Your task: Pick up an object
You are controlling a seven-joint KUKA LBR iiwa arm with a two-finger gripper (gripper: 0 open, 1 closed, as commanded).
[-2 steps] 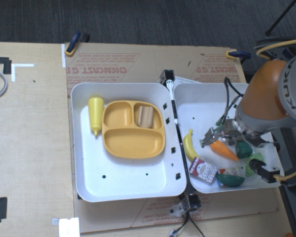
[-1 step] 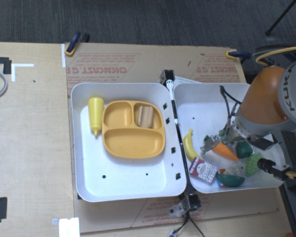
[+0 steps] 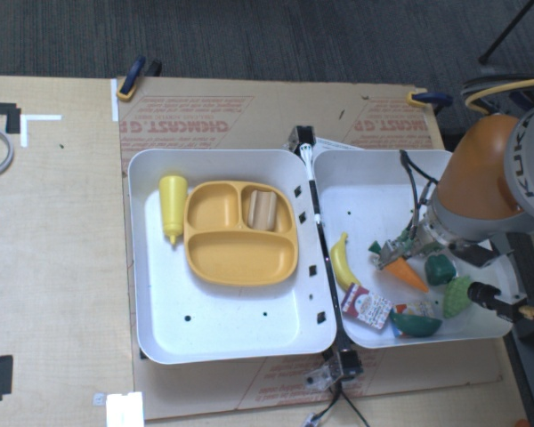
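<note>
The arm (image 3: 485, 181) enters from the right and reaches down into the right-hand bin (image 3: 365, 181). The gripper (image 3: 396, 253) sits low over the toys there, at the upper left end of the carrot (image 3: 404, 273). Whether the gripper is wide, narrow or clamped on anything cannot be told: wrist hardware and cables crowd that spot.

The carrot is the thing nearest the tool. Its long axis runs diagonally, the blunt end toward the gripper and the tip pointing down and to the right, away from it. The blunt end is partly hidden under the gripper.

Left of the gripper, well apart, lies the left-hand bin (image 3: 160, 327) with a yellow divided plate (image 3: 236, 261) and a yellow bottle (image 3: 172, 205) beside it.

Left of the gripper and near it, a banana (image 3: 341, 261) lies with its stem pointing up. Just right of the carrot sits a dark green piece (image 3: 441, 269), shape unclear. Below the gripper a small red-and-white packet (image 3: 368, 309) lies tilted.
</note>
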